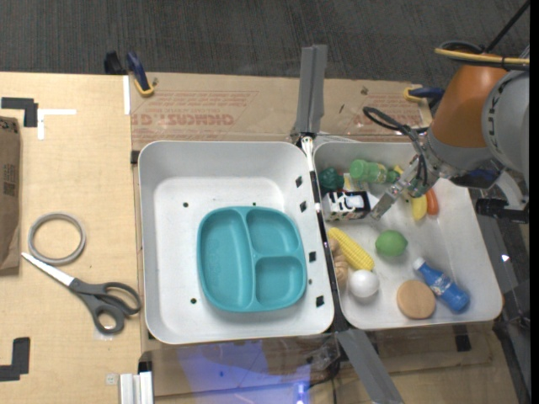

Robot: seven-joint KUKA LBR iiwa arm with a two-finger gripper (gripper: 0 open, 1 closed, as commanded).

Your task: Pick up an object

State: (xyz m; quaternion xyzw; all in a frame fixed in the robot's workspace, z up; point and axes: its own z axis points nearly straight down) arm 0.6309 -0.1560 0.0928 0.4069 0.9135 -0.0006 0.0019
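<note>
The right bin (472, 225) holds several small items. Along its left wall lie a black-and-white toy (345, 202), a yellow corn cob (349, 247) and a white ball (364, 284). A green ball (391, 242) sits in the middle. A light green item (367, 172) and a dark green one (331, 178) lie at the back. My gripper (397, 195) hangs low over the bin's back half, open, with nothing between its fingers. Just right of it lie a yellow piece (418, 209) and an orange piece (433, 202).
A tan disc (415, 300) and a blue bottle (443, 286) lie at the right bin's front. The left bin (160, 225) holds a teal divided plate (251, 257). Scissors (93, 295) and a tape roll (56, 237) lie on the bench at left.
</note>
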